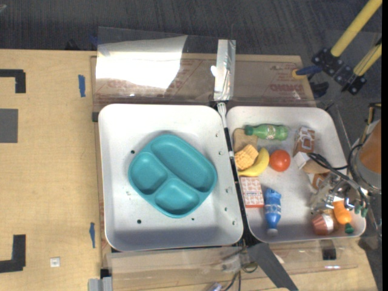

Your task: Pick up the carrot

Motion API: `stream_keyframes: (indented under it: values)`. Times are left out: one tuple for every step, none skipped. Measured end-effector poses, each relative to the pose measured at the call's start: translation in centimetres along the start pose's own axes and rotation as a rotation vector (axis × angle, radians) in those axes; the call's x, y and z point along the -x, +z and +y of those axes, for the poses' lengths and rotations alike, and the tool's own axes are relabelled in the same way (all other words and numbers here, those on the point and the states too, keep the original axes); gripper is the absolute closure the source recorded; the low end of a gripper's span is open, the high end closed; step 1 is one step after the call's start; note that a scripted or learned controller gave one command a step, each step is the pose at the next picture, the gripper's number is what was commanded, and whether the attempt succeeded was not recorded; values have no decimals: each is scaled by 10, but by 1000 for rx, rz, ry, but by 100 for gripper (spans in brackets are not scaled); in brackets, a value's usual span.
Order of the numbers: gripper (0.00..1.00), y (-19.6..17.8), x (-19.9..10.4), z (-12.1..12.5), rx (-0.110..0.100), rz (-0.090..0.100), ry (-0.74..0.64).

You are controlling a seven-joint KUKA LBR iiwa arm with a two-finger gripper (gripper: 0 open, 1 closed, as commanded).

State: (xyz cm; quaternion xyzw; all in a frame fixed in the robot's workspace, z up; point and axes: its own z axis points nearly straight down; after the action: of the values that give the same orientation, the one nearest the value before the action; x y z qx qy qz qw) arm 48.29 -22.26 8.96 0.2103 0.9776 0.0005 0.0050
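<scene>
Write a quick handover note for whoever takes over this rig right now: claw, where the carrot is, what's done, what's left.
Claw: down in the right bin's near right corner, over the clutter there. Whether it is open or shut cannot be told.
Carrot: lying in that same corner, just beside the claw, next to a reddish-brown item. Not seen between the claw's tips.
Left bin: holds a teal divided plate.
Done: arm has reached the carrot's corner.
Left: grip the carrot and lift it.

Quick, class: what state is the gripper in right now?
Gripper: low in the right bin's near corner, beside the carrot; whether it grips anything cannot be told.
</scene>
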Motion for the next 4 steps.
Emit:
stream_keyframes:
  values:
    - [100, -30, -11, 23, -1, 0, -95]
    - [100, -33, -22, 47, -1, 6, 47]
    - [100, -90, -43, 97, 0, 1, 213]
    - [100, -1, -32, 70, 1, 1, -374]
